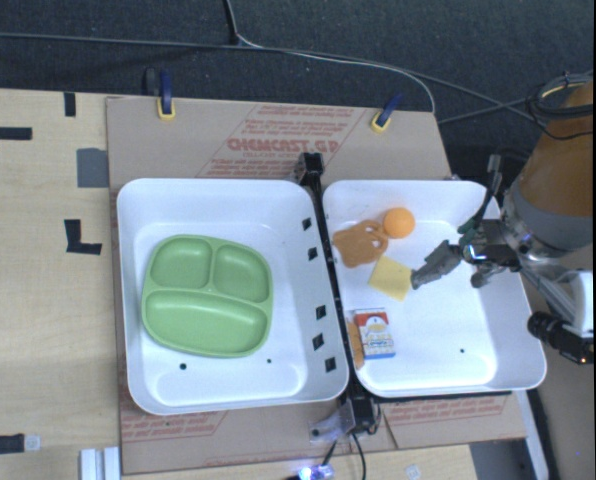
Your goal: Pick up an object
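My jaws (428, 268) hang just beside the yellow block (390, 279), which lies toward the bin's middle. I cannot tell how open they are.

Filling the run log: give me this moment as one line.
arm: in from right over right bin | gripper: beside yellow block, nothing seen held | also there: orange ball, brown piece, small box | left bin: green plate

Right bin's (478, 368) lower right floor lies open; yellow block (390, 278), orange ball (399, 222) crowd upper left.
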You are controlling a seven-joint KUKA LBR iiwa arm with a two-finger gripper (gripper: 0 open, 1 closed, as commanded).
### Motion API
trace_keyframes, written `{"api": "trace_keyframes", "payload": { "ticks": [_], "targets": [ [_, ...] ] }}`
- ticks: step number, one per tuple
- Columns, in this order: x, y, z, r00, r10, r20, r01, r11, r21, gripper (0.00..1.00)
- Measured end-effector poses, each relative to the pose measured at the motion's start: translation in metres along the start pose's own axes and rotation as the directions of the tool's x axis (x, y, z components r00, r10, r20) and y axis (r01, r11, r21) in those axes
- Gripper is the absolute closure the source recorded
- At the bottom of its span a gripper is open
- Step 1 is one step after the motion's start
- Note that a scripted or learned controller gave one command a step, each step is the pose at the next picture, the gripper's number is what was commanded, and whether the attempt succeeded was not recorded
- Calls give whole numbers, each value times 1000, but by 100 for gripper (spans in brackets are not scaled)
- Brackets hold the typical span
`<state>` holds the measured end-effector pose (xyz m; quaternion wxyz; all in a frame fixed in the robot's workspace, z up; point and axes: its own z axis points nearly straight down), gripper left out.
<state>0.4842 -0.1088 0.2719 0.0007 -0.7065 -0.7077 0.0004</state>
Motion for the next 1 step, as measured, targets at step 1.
{"api": "trace_keyframes", "payload": {
  "ticks": [1],
  "targets": [
    [0,0,43,1000,2,0,-2,1000,4,0]
  ]
}}
